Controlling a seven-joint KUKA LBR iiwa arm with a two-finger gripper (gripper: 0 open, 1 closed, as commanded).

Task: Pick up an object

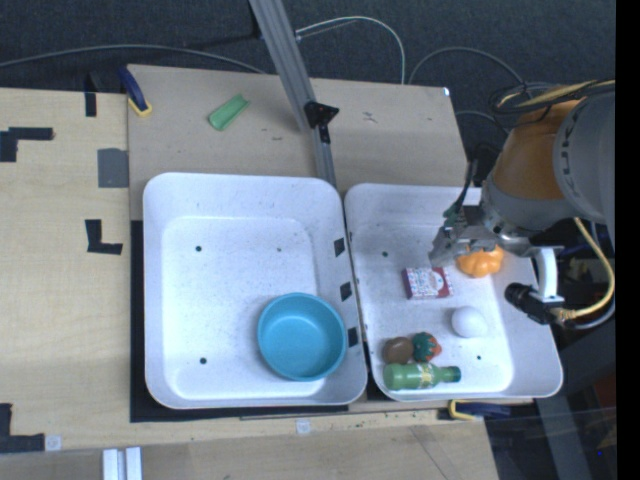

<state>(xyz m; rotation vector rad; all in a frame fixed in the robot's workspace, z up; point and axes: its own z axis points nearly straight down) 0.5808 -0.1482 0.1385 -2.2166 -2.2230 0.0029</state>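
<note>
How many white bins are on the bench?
2. The left bin holds a blue bowl; the right bin sits beside it, under the gripper.

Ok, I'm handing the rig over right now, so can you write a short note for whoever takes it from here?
Gripper: low in the right bin, beside the orange object; finger state unclear.
Right bin: red-and-white packet, white ball, brown and teal pieces, green bottle.
Left bin: blue bowl.
Done: no pick confirmed.
Left: grasp one object and lift it.
</note>
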